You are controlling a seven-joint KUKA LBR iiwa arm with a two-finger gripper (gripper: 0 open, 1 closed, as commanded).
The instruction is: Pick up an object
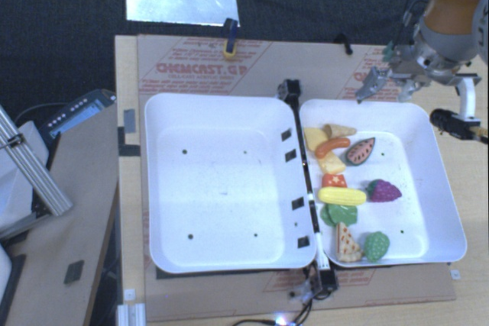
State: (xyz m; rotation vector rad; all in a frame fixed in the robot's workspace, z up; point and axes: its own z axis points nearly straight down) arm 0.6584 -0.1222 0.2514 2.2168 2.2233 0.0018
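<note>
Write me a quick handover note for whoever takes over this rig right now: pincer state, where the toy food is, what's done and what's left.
Pincer: raised over the far edge of the right bin, nothing between its fingers.
Toys: all in the right bin, bunched along its left side. Sausage and watermelon slice at the far end, corn cob and purple grapes in the middle, pizza slice and green broccoli nearest the camera.
Left bin: bare white floor.
Done: nothing picked yet.
Left: lower into the right bin, grip one toy, lift it.
</note>
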